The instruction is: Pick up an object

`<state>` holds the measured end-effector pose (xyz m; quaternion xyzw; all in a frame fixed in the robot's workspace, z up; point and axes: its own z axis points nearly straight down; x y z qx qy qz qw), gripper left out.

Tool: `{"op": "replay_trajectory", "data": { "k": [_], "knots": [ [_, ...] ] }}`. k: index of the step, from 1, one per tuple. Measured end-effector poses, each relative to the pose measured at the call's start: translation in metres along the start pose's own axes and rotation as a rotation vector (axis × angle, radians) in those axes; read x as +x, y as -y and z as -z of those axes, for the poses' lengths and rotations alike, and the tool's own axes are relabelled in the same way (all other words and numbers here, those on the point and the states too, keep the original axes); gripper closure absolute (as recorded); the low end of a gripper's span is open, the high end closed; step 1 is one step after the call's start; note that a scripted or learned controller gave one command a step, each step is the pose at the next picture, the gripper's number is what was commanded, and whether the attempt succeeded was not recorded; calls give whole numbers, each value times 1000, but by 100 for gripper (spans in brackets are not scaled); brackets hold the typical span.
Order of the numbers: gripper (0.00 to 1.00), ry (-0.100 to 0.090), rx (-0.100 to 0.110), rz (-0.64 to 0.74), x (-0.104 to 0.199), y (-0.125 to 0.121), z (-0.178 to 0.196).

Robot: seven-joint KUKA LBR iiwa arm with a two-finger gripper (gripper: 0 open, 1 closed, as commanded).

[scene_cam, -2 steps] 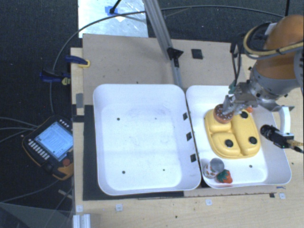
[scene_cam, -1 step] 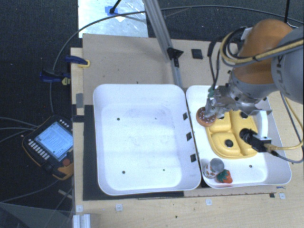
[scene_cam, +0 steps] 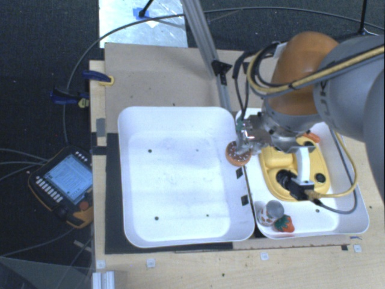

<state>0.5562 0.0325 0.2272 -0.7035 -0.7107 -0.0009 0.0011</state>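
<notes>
- The gripper is seen over the seam between the two bins, at the right bin's left rim; how far it stands open cannot be told.
- A small brown disc is seen just under the gripper tip, above the adjoining rims; whether it is gripped or merely resting on the rim cannot be told.
- Risk is judged: if the disc is only pinched at its edge, it may be dropped onto the rim and roll into either bin.
- Risk is judged: the tip is close to both rims, so a rim may be struck or a bin nudged.
- A yellow object with a white part and dark holes is noted mid right bin, partly covered by the wrist; a grey piece and a red-and-green piece lie near that bin's front left corner.
- The left bin is seen with a few dark specks.
- The bins are carried on a tan board; clamps are fixed at its far left edge, dark carpet surrounds it, and a teach pendant lies on the floor to the left.
</notes>
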Motion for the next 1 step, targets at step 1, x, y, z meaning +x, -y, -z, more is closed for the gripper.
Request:
{"op": "replay_trajectory", "data": {
  "k": [1],
  "knots": [
    [100, 0, 0, -1, 46, 6, -8]
  ]
}}
